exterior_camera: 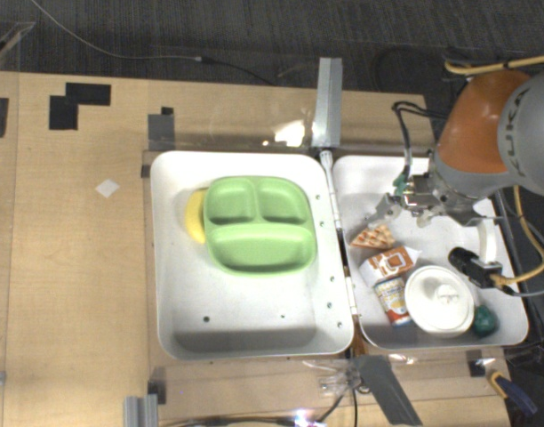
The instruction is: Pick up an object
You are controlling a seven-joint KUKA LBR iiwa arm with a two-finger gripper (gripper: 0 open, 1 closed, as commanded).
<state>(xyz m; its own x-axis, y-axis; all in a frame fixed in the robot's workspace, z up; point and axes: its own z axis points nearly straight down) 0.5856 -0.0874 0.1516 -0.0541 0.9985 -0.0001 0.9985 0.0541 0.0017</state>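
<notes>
End effector (389, 210), fingers spread wide, hovers above pizza slice (373, 237) beside cup (390, 287).

Divided plate (257, 223) in the left bin (174, 265); pizza slice (373, 237), cup (390, 285) and bowl (440, 299) in the right bin (361, 181).

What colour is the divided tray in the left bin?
Light green. The divided tray shows plainly in the camera view, lying in the left bin.
</notes>
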